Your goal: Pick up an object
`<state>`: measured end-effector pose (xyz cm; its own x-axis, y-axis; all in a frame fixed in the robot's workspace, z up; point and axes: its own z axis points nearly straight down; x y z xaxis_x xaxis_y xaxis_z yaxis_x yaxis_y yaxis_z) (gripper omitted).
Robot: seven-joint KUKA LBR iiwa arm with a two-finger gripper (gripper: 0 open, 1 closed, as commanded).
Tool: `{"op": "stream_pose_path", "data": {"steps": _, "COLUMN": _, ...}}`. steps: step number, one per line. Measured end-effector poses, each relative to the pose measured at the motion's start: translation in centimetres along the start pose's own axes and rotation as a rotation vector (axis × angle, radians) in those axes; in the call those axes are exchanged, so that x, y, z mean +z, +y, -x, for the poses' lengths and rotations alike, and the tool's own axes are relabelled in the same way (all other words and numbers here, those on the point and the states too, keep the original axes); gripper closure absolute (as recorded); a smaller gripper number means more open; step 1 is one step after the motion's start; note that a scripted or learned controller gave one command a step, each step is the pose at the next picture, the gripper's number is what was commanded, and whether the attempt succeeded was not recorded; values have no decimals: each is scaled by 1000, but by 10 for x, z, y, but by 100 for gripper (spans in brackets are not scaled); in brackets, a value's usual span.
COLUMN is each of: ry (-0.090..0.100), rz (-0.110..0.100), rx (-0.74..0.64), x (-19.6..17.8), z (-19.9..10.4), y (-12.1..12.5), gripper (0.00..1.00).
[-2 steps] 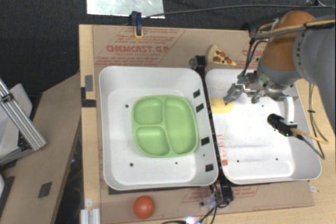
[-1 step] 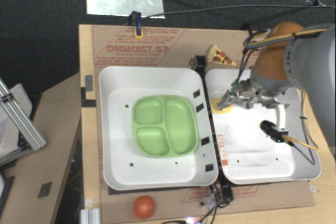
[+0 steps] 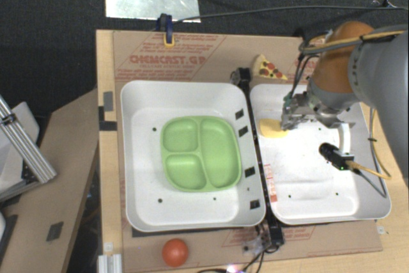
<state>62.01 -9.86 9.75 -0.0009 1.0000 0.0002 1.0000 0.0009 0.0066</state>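
Grey metal pincer [image 3: 291, 116] hangs low in the right-hand shallow white bin [image 3: 319, 201]. Its tip is just beside, perhaps touching, a flat pale-yellow piece [image 3: 273, 130] that lies near the bin's left wall, towards the back. Whether the pincer is apart or together cannot be told from this slant, and nothing is seen clamped in it.

The yellow piece looks the likeliest thing to pick, and the risks sit right there. It is thin and lies flat on the bin floor, so a closing grip may skate over its top or nudge it tighter to the wall. The wall itself leaves little room on that side.

The grey, orange-banded arm [image 3: 374, 73] reaches in from the right over the bin's back corner, its wrist bent steeply so the pincer points down at the bin floor.

Next door, the left white bin [image 3: 137, 105] holds a light-green plastic tray with three compartments [image 3: 200, 153]. Outside the bins, a toy pizza slice [image 3: 270, 68] lies on the brown cardboard-covered table [image 3: 166, 57] behind them. A red-orange ball [image 3: 174, 252] rests at the front edge.
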Motion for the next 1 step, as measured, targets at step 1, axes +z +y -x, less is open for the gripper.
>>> {"op": "stream_pose_path", "data": {"steps": 1, "ry": -1, "rz": 0, "rx": -3, "x": -50, "z": 2, "y": 11, "gripper": 100}}
